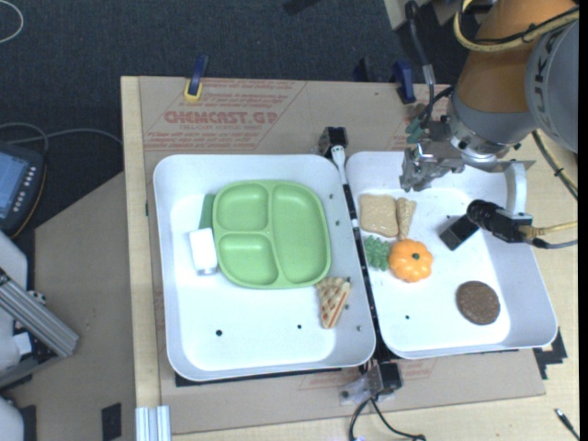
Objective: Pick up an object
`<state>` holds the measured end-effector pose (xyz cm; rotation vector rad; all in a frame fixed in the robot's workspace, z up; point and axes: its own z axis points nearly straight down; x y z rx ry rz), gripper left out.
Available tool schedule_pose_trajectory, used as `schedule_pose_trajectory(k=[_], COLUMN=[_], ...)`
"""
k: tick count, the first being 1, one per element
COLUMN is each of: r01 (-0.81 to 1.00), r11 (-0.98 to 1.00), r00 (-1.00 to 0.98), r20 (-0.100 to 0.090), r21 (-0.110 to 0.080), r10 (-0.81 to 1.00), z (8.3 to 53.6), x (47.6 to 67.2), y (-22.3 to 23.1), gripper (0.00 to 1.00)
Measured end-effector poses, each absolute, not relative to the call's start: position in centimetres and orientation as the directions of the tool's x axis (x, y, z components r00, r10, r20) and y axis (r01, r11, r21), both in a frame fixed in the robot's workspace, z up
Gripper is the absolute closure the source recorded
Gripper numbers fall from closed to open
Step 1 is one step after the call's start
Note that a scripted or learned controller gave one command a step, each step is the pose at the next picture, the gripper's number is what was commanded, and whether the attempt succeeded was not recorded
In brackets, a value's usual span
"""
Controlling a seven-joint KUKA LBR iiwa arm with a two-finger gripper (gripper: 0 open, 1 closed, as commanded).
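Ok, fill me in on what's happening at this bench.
The grey arm with an orange band reaches in from the right. Its pincer hangs over the far end of the right white bin, close to the tan bread slices. Nothing looks lifted yet. That bin also has a small orange pumpkin, a green leafy piece and a round brown disc. The left white bin holds a green divided plate, a small white block and a grilled sandwich piece.

Green sheet (206,215), perhaps, under plate (303,228)
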<state>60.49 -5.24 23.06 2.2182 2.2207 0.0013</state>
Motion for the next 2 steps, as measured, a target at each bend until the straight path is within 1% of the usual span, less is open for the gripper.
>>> schedule_pose_trajectory(k=[1,2], r01=[1.0,1.0], r11=[0.001,-0.001], r00=[-0.001,0.001], r20=[-0.001,0.0], r21=[0.003,-0.005], r10=[1.0,1.0], z=[23.4,21.7], x=[60.7,59.6], y=[-4.6,-4.9], gripper=[1.0,1.0])
